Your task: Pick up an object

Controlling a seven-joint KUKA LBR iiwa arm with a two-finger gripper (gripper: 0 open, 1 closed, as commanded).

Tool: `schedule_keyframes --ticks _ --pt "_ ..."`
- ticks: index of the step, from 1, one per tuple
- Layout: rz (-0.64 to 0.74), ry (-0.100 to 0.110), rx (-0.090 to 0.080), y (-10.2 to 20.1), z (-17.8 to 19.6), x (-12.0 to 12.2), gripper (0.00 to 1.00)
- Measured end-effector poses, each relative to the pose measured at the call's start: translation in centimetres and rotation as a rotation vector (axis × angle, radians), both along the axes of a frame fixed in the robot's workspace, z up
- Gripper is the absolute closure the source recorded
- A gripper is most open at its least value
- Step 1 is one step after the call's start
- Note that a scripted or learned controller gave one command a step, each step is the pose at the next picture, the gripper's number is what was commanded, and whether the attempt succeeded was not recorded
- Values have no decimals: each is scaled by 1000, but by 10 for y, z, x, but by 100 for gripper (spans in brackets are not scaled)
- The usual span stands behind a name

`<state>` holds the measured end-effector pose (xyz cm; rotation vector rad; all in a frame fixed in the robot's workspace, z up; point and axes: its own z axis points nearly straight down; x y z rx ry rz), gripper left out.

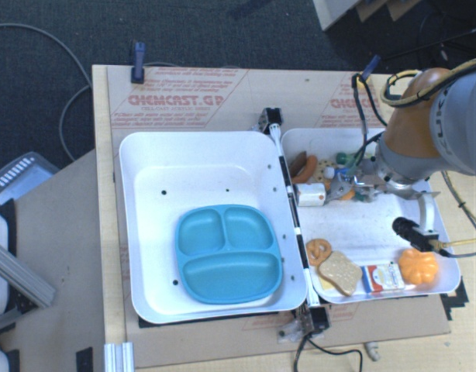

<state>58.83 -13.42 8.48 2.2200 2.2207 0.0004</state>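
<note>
Two shallow white plastic bins sit side by side on a brown bench (184, 99) printed with red lettering. The left bin (145, 153) has smooth, rounded corners and holds a glossy blue plate (229, 253) - a rounded rectangle split into three compartments - lying flat in its near half.

The right bin (362, 223) holds a scatter of small toy-like foods. A reddish-brown sausage (304, 166) lies tilted at the far left corner, with a small white block (311, 198) just below it against the left wall. Along the near edge lie a knotted tan pretzel (319, 249), a speckled slice of bread (340, 273) just beside it, a flat white carton (381, 277) with red and blue print, and a lumpy, shiny orange pepper (419, 266) in the near right corner.

The grey arm (455, 122) reaches in from the right, its orange band (412, 122) above the far side of the right bin. Its wrist bends down and leftward, placing the metal gripper (353, 186) low in the bin's far half, near the white block, with a small orange piece (343, 195) just beside it. Whether the gripper is open or closed cannot be told, and nothing can be seen held in it.
</note>
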Motion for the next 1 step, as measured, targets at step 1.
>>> schedule_keyframes --ticks 1 --pt "-4 -7 -14 18 2 43 0"
